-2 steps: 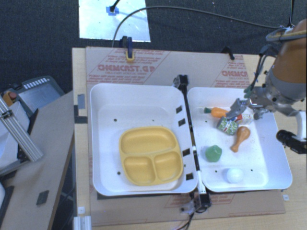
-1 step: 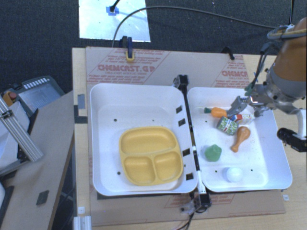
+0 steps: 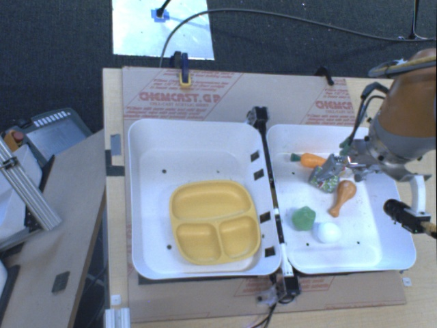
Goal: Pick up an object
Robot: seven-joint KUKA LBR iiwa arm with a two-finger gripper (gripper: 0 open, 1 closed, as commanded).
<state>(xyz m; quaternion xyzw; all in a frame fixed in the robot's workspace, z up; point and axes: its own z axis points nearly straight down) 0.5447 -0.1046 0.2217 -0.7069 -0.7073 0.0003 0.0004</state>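
Right of centre, in the right bin, a crinkly packet looks pinched by the gripper, beside a carrot. Lifting straight up is needed next.

Robotics lab, bench with two white bins, taped cables, teach pendant

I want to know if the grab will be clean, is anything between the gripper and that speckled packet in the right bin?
Nothing visible. The gripper sits directly over the speckled packet. The carrot and the drumstick lie close on either side.
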